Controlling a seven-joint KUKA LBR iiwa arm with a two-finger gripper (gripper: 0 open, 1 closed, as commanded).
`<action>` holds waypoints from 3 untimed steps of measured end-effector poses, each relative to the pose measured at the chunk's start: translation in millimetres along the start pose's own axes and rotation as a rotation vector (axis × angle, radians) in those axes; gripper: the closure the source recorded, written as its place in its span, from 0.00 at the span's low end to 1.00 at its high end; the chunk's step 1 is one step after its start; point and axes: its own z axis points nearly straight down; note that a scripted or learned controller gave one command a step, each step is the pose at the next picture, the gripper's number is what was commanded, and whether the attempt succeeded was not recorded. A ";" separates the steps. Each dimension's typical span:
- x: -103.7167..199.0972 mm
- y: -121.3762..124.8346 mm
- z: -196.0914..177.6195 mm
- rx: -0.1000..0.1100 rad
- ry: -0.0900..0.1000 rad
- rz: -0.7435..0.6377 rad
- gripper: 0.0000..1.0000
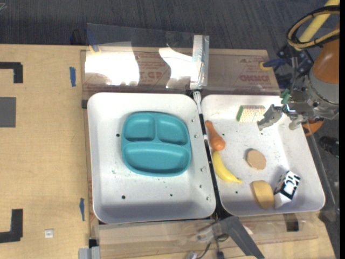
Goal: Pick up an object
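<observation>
The right bin holds an orange carrot and a yellow banana along its left wall. A round tan cookie lies in the middle. A yellow block and a black-and-white object sit near the front. A pale waffle-like piece with a green edge lies at the back. My gripper hangs over the back right of this bin, just right of the waffle piece. It is open, with nothing between its fingers.
The left bin bears a teal divided plate. A clear plastic sheet stands behind the bins. Yellow and black cables loop above the arm at the upper right.
</observation>
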 end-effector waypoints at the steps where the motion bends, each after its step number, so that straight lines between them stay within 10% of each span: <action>1: 25.2 -60.1 139.8 0.012 0.002 0.001 0.00; 2: 23.4 24.4 154.1 -0.021 -0.005 0.021 0.00; 3: 19.1 22.8 153.7 -0.025 -0.002 0.206 0.00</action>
